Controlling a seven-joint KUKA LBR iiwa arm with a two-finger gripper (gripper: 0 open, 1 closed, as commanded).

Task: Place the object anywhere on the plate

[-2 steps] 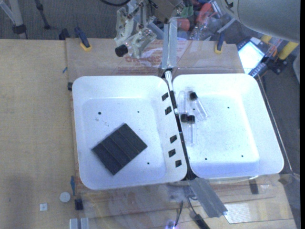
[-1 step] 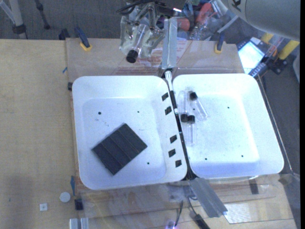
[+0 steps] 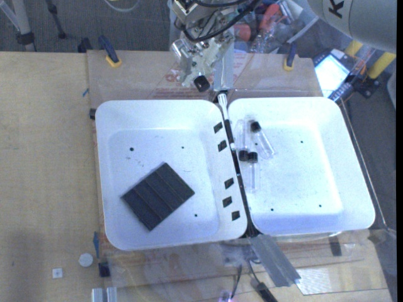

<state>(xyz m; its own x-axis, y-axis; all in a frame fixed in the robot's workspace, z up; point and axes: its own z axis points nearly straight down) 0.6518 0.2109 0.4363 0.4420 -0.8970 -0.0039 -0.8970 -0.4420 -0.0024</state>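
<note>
Tabletop (image 3: pixel 38 168) bare wood at left. Left bin (image 3: pixel 110 124) carries one thing: a dark ribbed slab, taken to be the plate (image 3: pixel 157 195), lying flat and skewed in the near-left part of the bin floor, well apart from all walls. Lying flat with free floor all round, it offers an easy drop target from above. A row of small black marks (image 3: pixel 227 168) runs along the ridge where the two bins meet. Right bin (image 3: pixel 327 168): two clear tubes with black caps lie close to its left wall, the far tube (image 3: pixel 259 140) and the near tube (image 3: pixel 249 168), almost touching and both roughly parallel to the ridge. Judgement: one of these is the object to move; neither is on the plate, so the task is not yet done. Their nearness to the wall and to each other may make a clean grasp awkward. Arm (image 3: pixel 359 5) enters at upper right; the claw (image 3: pixel 203 74) hangs above the far rim of the bins, over the ridge line, well apart from tubes and plate. Nothing is seen in it. How wide it stands: cannot tell, cabling and clutter behind obscure it.
</note>
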